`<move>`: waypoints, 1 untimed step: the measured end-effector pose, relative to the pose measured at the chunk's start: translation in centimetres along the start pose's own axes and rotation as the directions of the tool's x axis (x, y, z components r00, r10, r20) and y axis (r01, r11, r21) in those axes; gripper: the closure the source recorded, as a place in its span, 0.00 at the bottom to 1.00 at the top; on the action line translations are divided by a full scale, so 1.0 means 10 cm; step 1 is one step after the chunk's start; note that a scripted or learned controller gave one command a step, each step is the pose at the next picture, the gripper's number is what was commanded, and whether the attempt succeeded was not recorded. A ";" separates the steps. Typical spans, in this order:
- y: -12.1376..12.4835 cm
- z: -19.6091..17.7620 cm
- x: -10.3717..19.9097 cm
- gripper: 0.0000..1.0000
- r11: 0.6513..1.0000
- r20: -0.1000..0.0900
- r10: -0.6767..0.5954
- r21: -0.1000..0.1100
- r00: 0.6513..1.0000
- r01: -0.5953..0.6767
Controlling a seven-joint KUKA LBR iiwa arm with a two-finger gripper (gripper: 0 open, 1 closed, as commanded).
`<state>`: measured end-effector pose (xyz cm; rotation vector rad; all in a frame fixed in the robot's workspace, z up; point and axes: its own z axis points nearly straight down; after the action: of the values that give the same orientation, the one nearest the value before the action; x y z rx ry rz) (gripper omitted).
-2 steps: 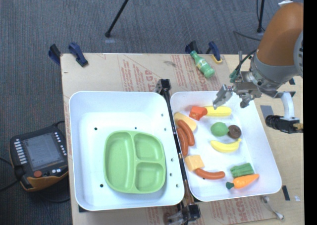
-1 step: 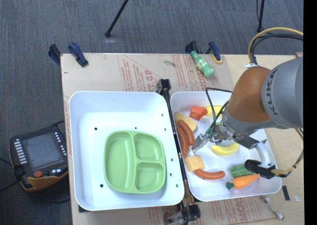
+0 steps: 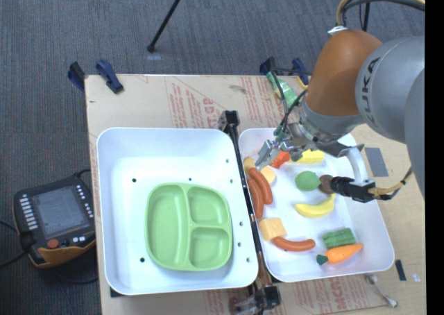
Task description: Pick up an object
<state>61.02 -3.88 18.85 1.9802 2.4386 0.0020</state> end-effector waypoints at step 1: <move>-0.74 1.02 -0.35 0.00 0.996 -0.002 -0.083 0.005 0.997 0.083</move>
<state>54.51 -8.78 8.68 1.8796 2.5231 -0.0029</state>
